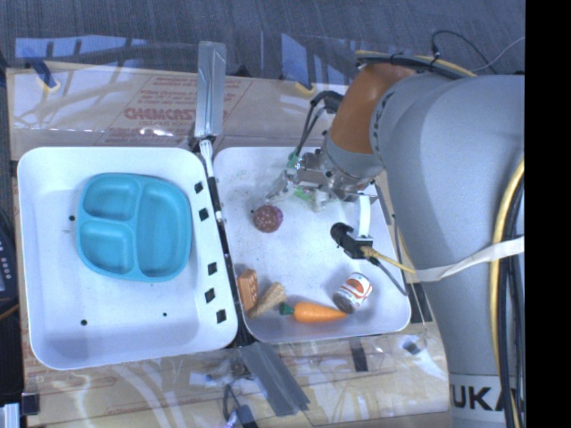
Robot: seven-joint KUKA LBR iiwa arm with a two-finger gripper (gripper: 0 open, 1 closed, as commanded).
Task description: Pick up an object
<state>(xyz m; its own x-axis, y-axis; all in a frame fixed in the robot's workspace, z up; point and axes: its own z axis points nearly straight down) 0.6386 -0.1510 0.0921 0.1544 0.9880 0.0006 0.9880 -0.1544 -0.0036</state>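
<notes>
Grey arm (446, 194) overhead; gripper (308, 181), grip perhaps indiscernible, near 1 ball (267, 218), 1 carrot (314, 312).

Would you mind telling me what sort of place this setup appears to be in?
Most likely a robotics lab's grasping test bench: an industrial arm reaches over two white bins, the right one scattered with toy food like a carrot, on a taped-up bench over carpet.

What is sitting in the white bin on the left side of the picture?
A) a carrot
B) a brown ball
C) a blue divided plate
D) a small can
C: the blue divided plate lies in the left bin, while the carrot, small can and brown ball are all in the right bin.
</notes>
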